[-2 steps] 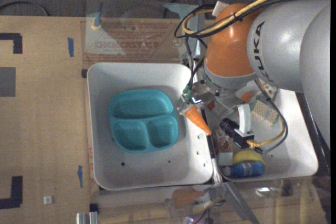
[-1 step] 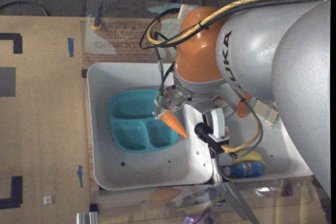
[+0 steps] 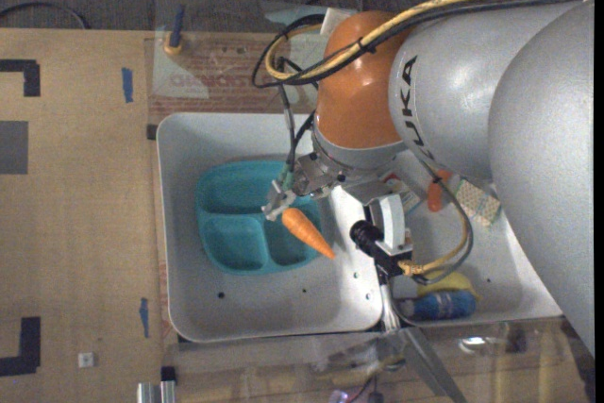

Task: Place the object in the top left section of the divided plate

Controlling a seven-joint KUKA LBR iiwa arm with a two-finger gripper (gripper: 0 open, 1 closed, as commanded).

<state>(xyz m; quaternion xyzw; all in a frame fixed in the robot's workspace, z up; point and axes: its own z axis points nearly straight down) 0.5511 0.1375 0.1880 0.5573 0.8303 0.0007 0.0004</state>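
A teal divided plate (image 3: 236, 217) lies in the left white bin (image 3: 179, 203). An orange carrot (image 3: 308, 232) hangs slanted over the plate's right side, its thin tip pointing down and right past the plate's rim. My gripper (image 3: 280, 206) is above the plate's right half, shut on the carrot's thick end. The wrist and its orange band hide the plate's upper right corner.
In the right bin (image 3: 510, 297) a blue object (image 3: 444, 304) sits beside a yellow one (image 3: 460, 283); a small orange item (image 3: 434, 194) and a pale packet (image 3: 478, 201) lie under the arm. The bins' dividing wall (image 3: 377, 297) runs just right of the carrot.
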